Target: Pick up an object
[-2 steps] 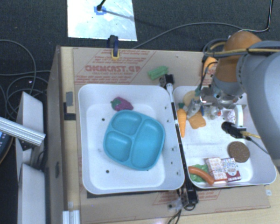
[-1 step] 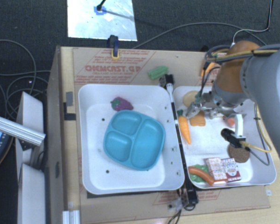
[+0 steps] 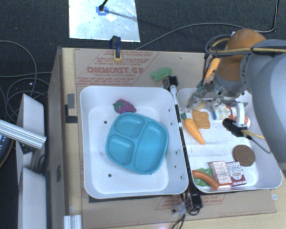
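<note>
1. Gripper (image 3: 210, 100) sits low in the right bin (image 3: 269, 178), over its upper part; whether its fingers are apart or together I cannot tell.
2. Just below it lie a tan food piece (image 3: 201, 119) and an orange carrot (image 3: 193, 130).
3. Farther toward the front: a brown disc (image 3: 243, 155), a red-and-white carton (image 3: 227, 172), a hot dog (image 3: 204, 178).
4. Left bin (image 3: 97, 180) holds a blue divided plate (image 3: 136, 143) and a purple toy (image 3: 124, 106).
</note>
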Action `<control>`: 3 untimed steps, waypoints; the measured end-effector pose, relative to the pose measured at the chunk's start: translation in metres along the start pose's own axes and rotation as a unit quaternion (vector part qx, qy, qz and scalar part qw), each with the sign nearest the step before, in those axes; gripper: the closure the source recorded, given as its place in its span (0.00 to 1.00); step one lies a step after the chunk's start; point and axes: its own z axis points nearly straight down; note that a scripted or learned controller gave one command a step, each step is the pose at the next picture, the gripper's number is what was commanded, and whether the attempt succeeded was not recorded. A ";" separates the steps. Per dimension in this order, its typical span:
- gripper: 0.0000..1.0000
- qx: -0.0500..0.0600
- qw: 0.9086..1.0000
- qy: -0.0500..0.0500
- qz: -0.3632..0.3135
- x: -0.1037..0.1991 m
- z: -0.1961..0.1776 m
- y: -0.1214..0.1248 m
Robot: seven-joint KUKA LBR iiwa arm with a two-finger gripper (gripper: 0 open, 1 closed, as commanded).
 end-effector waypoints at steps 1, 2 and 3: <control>0.00 0.000 1.000 0.000 0.002 0.007 0.000 -0.021; 1.00 -0.002 1.000 0.000 0.000 0.006 -0.012 -0.020; 1.00 -0.001 1.000 0.000 0.002 -0.002 -0.111 -0.056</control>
